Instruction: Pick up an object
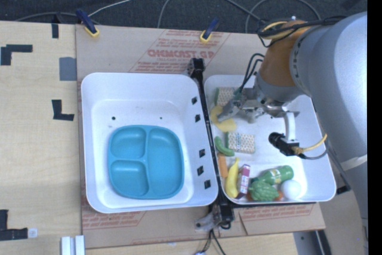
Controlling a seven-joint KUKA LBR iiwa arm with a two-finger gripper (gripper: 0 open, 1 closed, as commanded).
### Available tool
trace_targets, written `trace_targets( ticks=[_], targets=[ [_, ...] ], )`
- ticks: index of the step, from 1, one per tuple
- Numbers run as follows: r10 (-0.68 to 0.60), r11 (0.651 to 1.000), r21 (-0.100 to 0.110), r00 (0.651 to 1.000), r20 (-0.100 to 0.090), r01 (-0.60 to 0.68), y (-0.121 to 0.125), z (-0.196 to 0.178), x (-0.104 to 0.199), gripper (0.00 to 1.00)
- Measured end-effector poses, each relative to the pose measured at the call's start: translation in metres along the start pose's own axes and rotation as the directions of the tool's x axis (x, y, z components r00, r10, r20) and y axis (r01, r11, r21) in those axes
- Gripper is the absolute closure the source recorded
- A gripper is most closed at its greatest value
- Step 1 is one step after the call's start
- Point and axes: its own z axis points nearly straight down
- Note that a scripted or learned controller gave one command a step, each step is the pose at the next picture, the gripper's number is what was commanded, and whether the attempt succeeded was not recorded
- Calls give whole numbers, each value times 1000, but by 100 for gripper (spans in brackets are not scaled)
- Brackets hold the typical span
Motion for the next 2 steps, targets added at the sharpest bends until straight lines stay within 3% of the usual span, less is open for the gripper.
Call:
trace_targets(
  ticks=[1, 2],
  targets=[
    [0, 1000, 0, 1000, 1, 0, -27, 0, 2, 0],
    [1, 1000, 0, 1000, 2, -1, -26, -10, 2, 100]
  ],
)
